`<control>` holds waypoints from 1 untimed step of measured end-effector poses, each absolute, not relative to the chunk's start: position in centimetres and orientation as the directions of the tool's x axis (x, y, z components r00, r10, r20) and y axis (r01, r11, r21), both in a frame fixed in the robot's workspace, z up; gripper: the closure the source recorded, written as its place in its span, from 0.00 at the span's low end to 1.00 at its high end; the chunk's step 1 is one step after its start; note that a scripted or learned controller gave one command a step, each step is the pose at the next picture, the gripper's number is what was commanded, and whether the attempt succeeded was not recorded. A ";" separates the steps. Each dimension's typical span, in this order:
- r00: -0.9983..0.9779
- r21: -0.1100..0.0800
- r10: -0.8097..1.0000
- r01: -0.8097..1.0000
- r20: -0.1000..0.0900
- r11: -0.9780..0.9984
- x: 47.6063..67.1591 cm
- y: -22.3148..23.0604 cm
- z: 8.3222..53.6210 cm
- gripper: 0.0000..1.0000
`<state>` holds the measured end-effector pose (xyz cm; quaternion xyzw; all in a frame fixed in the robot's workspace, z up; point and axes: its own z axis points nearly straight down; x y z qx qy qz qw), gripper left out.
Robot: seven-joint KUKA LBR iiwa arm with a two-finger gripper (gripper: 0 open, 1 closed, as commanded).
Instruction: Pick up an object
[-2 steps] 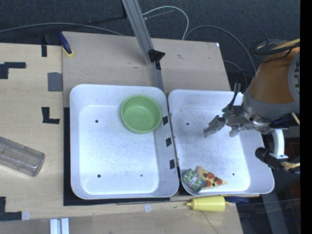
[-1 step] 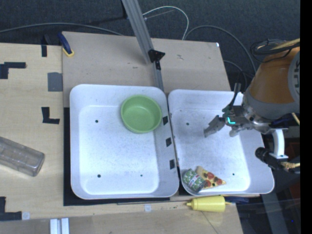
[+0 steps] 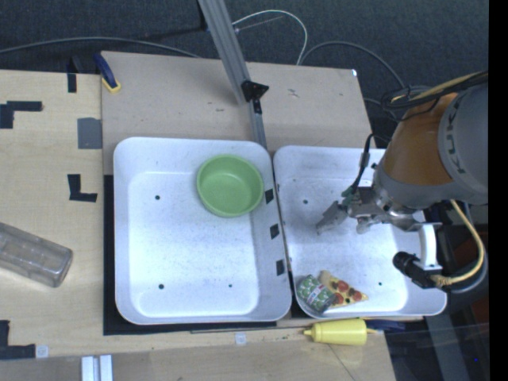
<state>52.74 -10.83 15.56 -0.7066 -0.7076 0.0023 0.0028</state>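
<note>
The hand is hovering low in the right bin, its fingers standing apart and gripping nothing. The nearest pickable thing, a printed packet, is lying at that bin's near edge; a green bowl is sitting in the left bin. The 2 bins are resting on a pale wooden bench, dark floor behind.

The two white bins look like smooth, speckled plastic, the green bowl is matt plastic, the yellow bottle is slightly glossy plastic, and the tabletop looks like pale matt wood.
</note>
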 end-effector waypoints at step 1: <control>-0.001 -0.009 1.000 1.000 0.001 0.001 52.9 -11.3 9.3 0.00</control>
